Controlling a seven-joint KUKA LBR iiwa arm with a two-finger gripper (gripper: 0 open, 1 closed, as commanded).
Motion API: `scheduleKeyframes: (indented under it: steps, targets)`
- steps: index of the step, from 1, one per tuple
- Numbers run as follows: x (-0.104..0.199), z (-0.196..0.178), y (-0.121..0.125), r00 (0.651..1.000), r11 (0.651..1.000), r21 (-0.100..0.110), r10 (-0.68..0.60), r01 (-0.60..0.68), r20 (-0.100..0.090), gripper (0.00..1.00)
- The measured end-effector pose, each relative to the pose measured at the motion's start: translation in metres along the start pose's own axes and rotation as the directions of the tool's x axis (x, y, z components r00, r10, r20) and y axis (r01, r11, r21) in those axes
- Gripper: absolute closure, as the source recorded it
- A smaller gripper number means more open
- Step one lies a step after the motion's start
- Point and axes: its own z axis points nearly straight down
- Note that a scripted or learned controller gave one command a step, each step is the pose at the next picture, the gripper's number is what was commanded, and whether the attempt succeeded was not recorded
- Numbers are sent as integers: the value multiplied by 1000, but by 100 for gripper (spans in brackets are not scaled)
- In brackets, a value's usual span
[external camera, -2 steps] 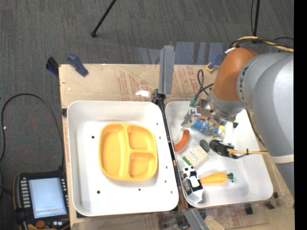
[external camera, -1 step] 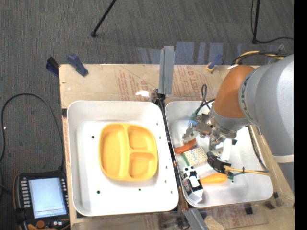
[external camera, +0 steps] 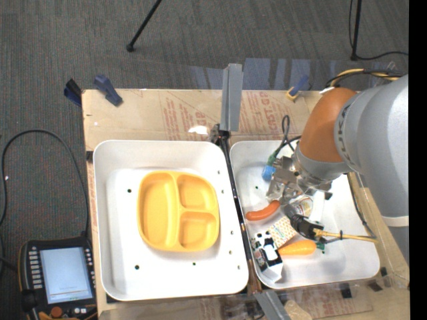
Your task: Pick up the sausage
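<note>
1. Overhead, the gripper (external camera: 288, 193) hangs in the right bin (external camera: 363, 262), just beside the sausage (external camera: 263, 211) at its one o'clock.
2. Whether it is open or closed cannot be told.
3. Lying on the bin floor, the sausage looks unlifted; grasp and lift seemingly remain.
4. At nine o'clock sits a yellow tray (external camera: 179, 211).

Floor: dark grey ribbed carpet (external camera: 53, 39), even overhead light, no hard shadows. Bench (external camera: 153, 115) top is tan board with faded red print, blue tape scraps (external camera: 107, 89) at the far left corner and another bit (external camera: 300, 84) toward the far right. Grey metal upright (external camera: 231, 99) stands at the bench's far edge, between the two bins. Two thin black stand legs (external camera: 148, 15) (external camera: 357, 19) on the carpet behind. Teach pendant (external camera: 59, 279) with lit screen lies on the floor at near left, black cable (external camera: 13, 172) looping up from it.
</note>
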Motion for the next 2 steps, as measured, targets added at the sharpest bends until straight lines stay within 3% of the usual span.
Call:
scheduleKeyframes:
  steps: [1, 2]
  targets:
    - [39, -90, -74, 991, 991, -5, 131, -131, 2, 100]
    - [59, -128, -113, 904, 904, -3, -428, 428, 5, 100]
